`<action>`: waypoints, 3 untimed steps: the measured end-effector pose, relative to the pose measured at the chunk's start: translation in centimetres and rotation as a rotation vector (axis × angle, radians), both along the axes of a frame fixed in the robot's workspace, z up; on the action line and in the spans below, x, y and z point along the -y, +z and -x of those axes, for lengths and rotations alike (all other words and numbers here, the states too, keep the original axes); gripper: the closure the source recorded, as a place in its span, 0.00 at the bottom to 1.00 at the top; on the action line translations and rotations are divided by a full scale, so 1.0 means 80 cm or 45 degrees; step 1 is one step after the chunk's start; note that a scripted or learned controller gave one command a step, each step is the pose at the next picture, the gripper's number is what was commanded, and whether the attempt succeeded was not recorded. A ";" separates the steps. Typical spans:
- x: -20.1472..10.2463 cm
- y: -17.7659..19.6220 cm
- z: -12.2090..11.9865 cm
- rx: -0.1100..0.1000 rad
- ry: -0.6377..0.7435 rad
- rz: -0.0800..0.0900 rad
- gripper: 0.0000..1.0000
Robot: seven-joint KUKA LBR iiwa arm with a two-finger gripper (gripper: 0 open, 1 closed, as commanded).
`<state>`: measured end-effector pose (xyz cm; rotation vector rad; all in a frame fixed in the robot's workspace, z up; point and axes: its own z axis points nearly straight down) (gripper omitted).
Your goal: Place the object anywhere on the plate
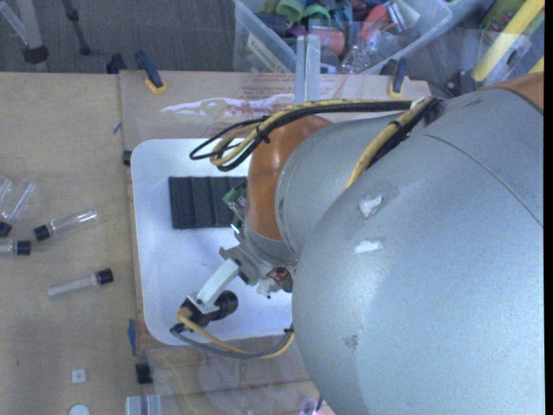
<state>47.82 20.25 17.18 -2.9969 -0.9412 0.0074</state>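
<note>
My arm (415, 258) comes in from the right, big grey link across the near right. The orange band (263, 175) sits over the middle of the white bin (160, 266), wrist tipped down toward near-left. My gripper (263, 275) is low over the bin, mostly hidden under the wrist; I cannot tell whether it is open or shut, or if it has hold of anything. The black ribbed block (203, 201) lies flat in the far-left part of the bin, right end hidden by my wrist. Clear vials (73, 223) are scattered on the bench (60, 145) to the left, a clear tub (346, 15) of mixed stuff far behind.
</note>
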 end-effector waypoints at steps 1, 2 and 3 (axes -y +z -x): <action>-0.027 -0.101 -0.004 0.012 -0.339 -0.008 1.00; -0.027 -0.101 -0.004 0.010 0.177 -0.006 1.00; -0.027 -0.066 0.000 -0.003 0.725 -0.003 1.00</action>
